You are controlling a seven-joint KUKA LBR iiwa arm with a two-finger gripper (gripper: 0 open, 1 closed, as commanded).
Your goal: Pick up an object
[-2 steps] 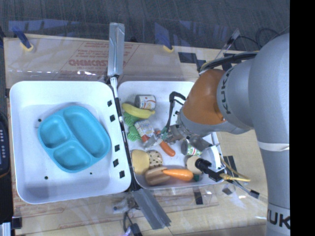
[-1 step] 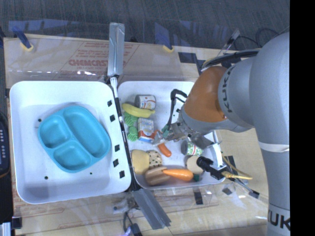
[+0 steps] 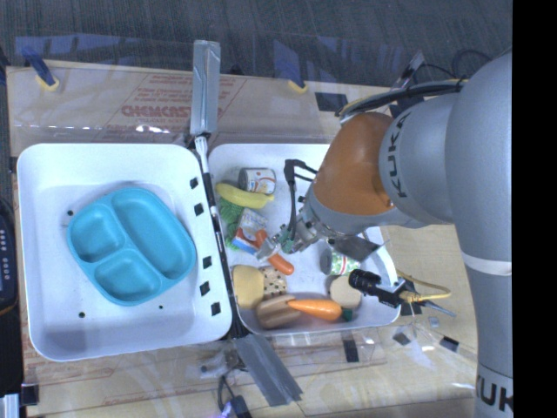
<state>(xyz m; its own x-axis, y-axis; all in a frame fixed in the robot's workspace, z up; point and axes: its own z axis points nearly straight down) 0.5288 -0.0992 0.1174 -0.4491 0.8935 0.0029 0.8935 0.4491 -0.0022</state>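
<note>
fingers hidden as gripper (image 3: 291, 233) sinks among cluttered toy food (image 3: 261, 233)

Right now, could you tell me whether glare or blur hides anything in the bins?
Camera view: lighting even; mild glare on the left bin; soft focus overall; the arm shadows and covers part of the right bin, hiding the gripper fingertips among toys.

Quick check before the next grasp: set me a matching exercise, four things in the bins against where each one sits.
Things:
1. blue tray
2. banana
3. carrot
4. can

Places:
A. near front edge of right bin
B. left bin
C. far end of right bin, just behind the banana
D. right bin, beside the divider, in front of the can

Pairs: 1-B, 2-D, 3-A, 4-C
</note>
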